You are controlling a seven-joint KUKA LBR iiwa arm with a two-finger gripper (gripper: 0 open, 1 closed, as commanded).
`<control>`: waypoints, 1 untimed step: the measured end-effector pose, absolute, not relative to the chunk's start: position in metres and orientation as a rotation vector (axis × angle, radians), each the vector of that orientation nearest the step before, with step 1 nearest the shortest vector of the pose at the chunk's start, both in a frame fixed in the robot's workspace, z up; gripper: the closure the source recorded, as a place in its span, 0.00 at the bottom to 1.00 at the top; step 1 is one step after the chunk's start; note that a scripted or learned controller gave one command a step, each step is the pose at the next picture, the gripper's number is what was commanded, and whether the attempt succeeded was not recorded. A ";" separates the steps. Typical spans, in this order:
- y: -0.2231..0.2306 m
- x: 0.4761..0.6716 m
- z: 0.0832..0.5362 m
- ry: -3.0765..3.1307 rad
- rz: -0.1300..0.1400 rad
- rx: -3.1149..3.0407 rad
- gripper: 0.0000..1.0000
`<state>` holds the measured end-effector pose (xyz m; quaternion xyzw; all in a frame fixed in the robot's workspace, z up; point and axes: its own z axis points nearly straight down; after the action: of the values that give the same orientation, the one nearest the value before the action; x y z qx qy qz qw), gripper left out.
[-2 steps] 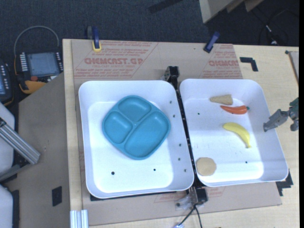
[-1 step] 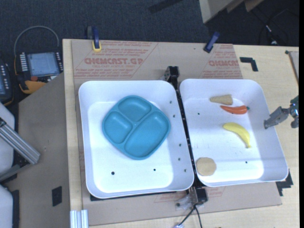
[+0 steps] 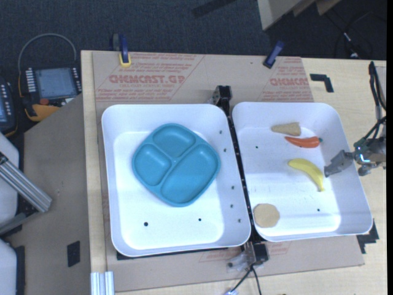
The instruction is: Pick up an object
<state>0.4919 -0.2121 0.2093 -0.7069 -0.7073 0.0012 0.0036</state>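
- Camera view: two shallow white bins sit side by side on the bench, the left bin [image 3: 116,134] and the right bin [image 3: 270,112] touching along their inner rims.
- The left bin holds a blue divided plate [image 3: 176,163], lying flat near the bin's middle, with three compartments.
- The right bin holds four small items. A tan wedge-shaped piece [image 3: 287,128] lies near the far wall; just below it, almost touching, is a red-orange pepper [image 3: 303,141].
- A yellow banana [image 3: 307,172] lies on the bin floor toward the right side, slanting down to the right, apart from the pepper.
- A round tan cookie-like disc [image 3: 266,214] rests near the bin's front left corner, well apart from the others.
- The gripper [image 3: 337,164] reaches in at the right bin's right edge, its dark tip just beside the banana's lower end. Nothing is visibly held between its parts, and how far it is open I cannot tell.
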 end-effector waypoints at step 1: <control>-0.222 0.493 0.156 -2.219 0.001 -2.220 0.00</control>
<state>0.4932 -0.2215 0.1563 -0.7073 -0.7069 0.0004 0.0012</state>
